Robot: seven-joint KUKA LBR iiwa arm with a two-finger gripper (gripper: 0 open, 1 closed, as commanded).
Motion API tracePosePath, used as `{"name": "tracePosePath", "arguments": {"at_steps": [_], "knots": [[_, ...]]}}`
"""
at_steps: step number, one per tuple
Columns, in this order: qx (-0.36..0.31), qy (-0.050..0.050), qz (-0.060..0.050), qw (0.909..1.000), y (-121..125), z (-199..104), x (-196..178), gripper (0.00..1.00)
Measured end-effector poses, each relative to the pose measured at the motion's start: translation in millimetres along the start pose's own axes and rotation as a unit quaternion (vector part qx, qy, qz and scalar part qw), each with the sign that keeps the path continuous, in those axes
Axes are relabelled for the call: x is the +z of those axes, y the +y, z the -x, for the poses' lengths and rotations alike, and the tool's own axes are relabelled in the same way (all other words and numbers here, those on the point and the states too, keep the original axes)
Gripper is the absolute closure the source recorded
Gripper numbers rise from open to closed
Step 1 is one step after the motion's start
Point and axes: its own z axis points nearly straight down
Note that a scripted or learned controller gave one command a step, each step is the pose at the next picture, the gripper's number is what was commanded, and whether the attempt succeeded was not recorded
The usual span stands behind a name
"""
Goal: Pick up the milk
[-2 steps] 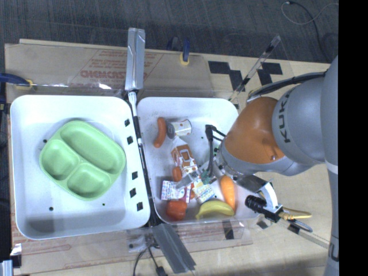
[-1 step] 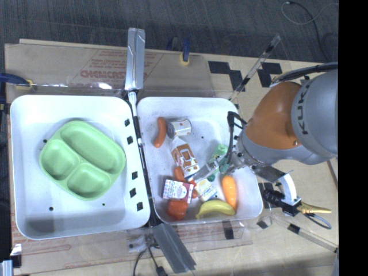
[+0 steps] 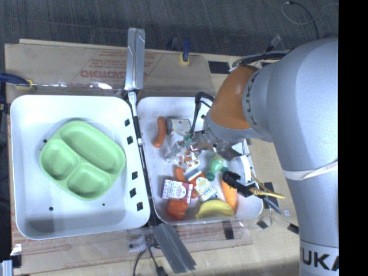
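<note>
The right bin [image 3: 150, 154] holds a heap of toy groceries. A white and red carton [image 3: 175, 190], which looks like the milk, lies flat at the front of the heap. A second small printed carton [image 3: 191, 158] lies just behind it. My gripper [image 3: 194, 144] is low over the middle of the bin, right above this second carton and behind the white and red one. The orange wrist band [image 3: 233, 99] and grey arm cover the bin's right side.
Around the cartons lie a sausage [image 3: 160, 132], a grey can [image 3: 180, 125], a green bottle [image 3: 215, 166], a carrot [image 3: 230, 195], a banana [image 3: 215, 209] and a red tomato [image 3: 177, 210]. The left bin [image 3: 23, 211] holds a green divided plate [image 3: 82, 158].
</note>
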Motion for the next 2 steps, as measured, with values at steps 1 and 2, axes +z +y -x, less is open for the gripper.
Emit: {"name": "tracePosePath", "arguments": {"at_steps": [1,2], "knots": [[-0.003,0.0,0.0,1.0,0.4,-1.1,-9.6,1.0],[-0.005,0.0,0.0,1.0,79.5,-32.5,-101.8,1.0]]}}
